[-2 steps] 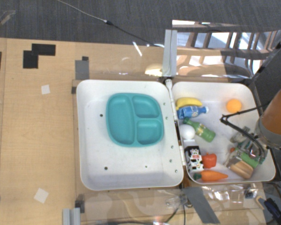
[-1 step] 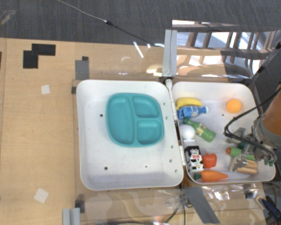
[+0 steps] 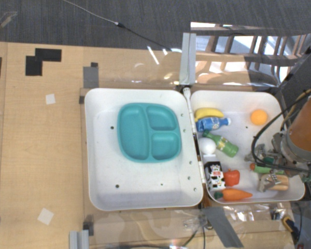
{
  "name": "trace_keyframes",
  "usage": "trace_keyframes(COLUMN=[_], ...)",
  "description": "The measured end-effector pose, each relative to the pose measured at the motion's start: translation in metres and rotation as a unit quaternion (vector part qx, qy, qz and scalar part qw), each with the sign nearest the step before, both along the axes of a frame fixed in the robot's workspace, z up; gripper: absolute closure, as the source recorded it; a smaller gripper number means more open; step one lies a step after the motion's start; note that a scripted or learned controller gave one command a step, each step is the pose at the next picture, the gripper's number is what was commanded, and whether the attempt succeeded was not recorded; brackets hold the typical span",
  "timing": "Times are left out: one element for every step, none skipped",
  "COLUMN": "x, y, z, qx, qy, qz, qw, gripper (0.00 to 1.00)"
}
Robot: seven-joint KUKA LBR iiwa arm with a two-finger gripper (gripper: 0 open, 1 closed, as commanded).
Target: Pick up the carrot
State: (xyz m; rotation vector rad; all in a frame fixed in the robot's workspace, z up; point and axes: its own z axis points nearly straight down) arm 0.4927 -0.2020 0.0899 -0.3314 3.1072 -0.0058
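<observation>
**Arm poised over the right bin, carrot not yet grasped**

One grey robot arm with an orange band (image 3: 305, 131) reaches in from the right, its two-finger gripper (image 3: 273, 182) low over the near right corner of the bin. Whether the gripper is released or clenched cannot be told; a red-and-green stick-like piece sits against it, too unclear to name.

Two shallow white plastic bins lie side by side. The right bin (image 3: 238, 100) is under the gripper; the left bin (image 3: 101, 154) lies well to the gripper's left and holds one teal three-compartment plate (image 3: 147, 132).

The one orange tapered toy carrot (image 3: 236, 194) lies near the gripper, to its left and slightly nearer the camera, along the bin's near wall. This looks like the approach step: the next move likely calls for shifting left and descending over the carrot.

Further left and beyond: one green bottle (image 3: 222, 144), one yellow banana (image 3: 208, 113), one blue-and-white bottle (image 3: 213, 123), one black-and-white cow-patterned carton (image 3: 214, 175), one white egg (image 3: 207, 147), one orange ball (image 3: 258, 117), one small red piece (image 3: 231, 177).
</observation>
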Motion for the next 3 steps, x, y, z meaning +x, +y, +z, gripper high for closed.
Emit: trace_keyframes(x=[0.005, 0.009, 0.028], y=[-0.002, -0.002, -0.004], z=[0.0, 0.0, -0.001], qx=[0.0002, -0.0013, -0.0054], qy=[0.003, 0.002, 0.002], qz=[0.029, 0.105, 0.33], qw=[0.9996, 0.9945, 0.9438], gripper=[0.0, 0.0, 0.0])
